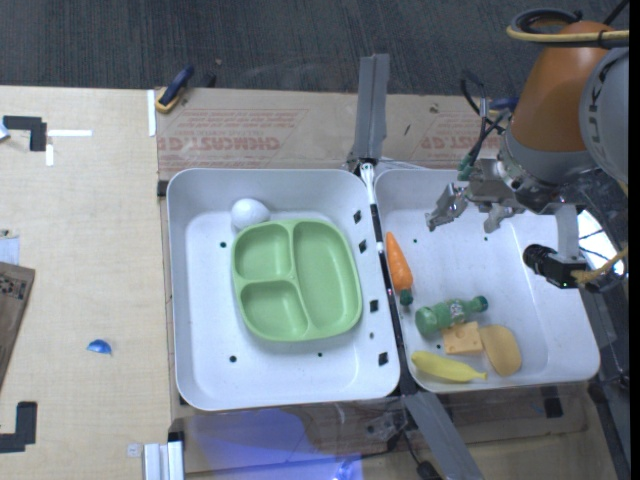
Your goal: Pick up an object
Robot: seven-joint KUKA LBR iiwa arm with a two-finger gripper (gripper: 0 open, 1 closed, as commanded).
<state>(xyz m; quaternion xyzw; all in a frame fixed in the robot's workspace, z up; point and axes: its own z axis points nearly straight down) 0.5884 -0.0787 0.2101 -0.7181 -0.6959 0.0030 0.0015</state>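
The grey two-finger gripper (466,215) hangs wide and empty; the small orange plastic carrot (398,259) looks light, stiff, slippery, best pinched across its thick middle.

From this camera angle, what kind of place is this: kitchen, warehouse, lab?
Most likely a robotics lab pick-test bench, not a kitchen. Two white bins sit side by side on a taped-up workbench, the food in them looks like toys (carrot, banana), and the gripper hangs over the right bin.

You have open floor across the right bin's (560,368) far half and centre; the carrot (398,260) lines its left wall, and bottle (450,314), cheese (462,340), bread (501,349) and banana (447,368) crowd its near edge
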